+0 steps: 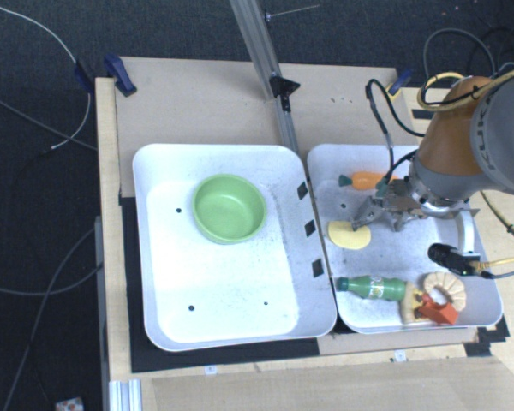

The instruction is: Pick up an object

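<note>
— Bottle point(375, 288) and toy point(434, 299) lie closest to us, along the near wall of the right bin point(392, 262). Which one is it after?

— Neither, I'd say. My guess is the yellow disc point(349, 236). It lies flat on the bin floor, toward the wall shared with the left bin point(223, 294). The claw point(379, 215) hangs low just beside it, so low because a thing that thin has to be met right at the floor.

— Claw spread or pinched?

— Can't tell. From here its tip is a tangle of grey metal against speckled white. I see nothing clamped in it.

— Could be the carrot point(366, 180) instead.

— Could. It lies just beyond the claw, toward the far wall. Everything in that bin looks loosely scattered, so any piece is fair game.

— And the bowl point(230, 208)?

— Mouth up, alone in the left bin, well apart from the arm point(463, 135).

— What can't you see?

— The arm leans in over the far right corner of its bin and covers the floor there. The carrot's thick end runs under the wrist. The toy is a cream ring with red and orange bits; what it is, I can't say. The arm itself is cut off past the edge of the desk point(197, 101).
</note>
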Robot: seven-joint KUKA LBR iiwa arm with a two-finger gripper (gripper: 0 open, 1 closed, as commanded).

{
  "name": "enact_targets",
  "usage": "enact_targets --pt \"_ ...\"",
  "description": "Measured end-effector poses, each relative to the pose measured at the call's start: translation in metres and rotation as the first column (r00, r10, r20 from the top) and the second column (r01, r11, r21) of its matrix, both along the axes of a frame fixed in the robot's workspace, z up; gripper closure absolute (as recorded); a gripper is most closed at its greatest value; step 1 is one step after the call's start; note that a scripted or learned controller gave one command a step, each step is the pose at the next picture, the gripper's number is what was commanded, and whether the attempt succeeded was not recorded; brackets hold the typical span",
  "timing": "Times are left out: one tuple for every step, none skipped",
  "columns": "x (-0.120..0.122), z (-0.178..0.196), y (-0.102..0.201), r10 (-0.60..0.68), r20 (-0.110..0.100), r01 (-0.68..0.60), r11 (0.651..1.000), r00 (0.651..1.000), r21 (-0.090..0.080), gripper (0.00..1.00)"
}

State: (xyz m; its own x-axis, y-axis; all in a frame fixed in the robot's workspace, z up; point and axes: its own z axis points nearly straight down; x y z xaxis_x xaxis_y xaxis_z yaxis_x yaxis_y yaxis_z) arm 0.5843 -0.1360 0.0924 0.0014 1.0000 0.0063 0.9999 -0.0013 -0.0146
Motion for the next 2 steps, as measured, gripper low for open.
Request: enact_targets --pt "0.002 0.016 0.000 0.000 0.009 0.000 1.000 1.000 0.000 1.00" --pt "0.005 0.067 0.011 0.004 0.022 -0.004 1.000 1.000 -0.006 1.00"
